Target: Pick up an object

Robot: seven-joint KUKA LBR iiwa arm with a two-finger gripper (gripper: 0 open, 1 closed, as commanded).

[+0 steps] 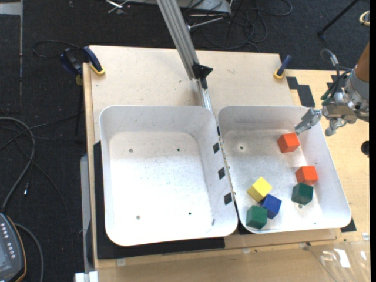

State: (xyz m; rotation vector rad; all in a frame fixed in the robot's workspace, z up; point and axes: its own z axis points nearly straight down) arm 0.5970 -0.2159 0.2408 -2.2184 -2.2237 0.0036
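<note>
Six blocks lie in the right bin [329, 157]. The hand [320, 122], fingers spread and holding nothing, hangs over its far corner beside the orange block [288, 142]; the approach appears underway, needing a descent astride it.

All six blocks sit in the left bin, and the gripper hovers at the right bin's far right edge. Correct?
Not quite. The camera view shows the six blocks, such as the yellow block, in the right bin, not the left bin. The gripper does hover at the right bin's far right edge.

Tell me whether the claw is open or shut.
Open: the claw shows two spread fingers with a gap between them, hanging over the right bin's far corner, holding nothing.
</note>
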